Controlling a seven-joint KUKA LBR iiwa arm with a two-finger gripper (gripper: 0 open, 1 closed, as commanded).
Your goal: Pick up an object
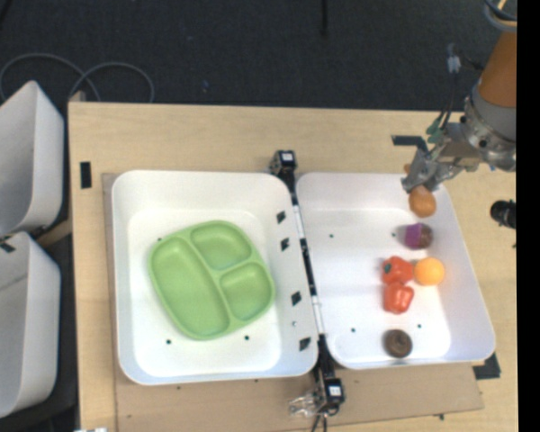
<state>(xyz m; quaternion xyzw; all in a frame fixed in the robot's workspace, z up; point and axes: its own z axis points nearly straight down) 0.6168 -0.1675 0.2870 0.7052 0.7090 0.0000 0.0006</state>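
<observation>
We see gripper (425, 180) over right bin's (360, 331) far right corner, just above small orange ball (422, 203); spread or pinched, can't tell. We judge ball light, smooth, roll-prone: grip across middle.

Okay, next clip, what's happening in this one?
A single arm reaches in from the right, its pincer at the far edge of the right bin, directly above an orange ball-like item. Whether it has hold of that item is unclear. Also in that bin lie a purple piece, a red pepper-like toy, another orange piece and a brown ring. The left bin holds a green divided plate.
</observation>
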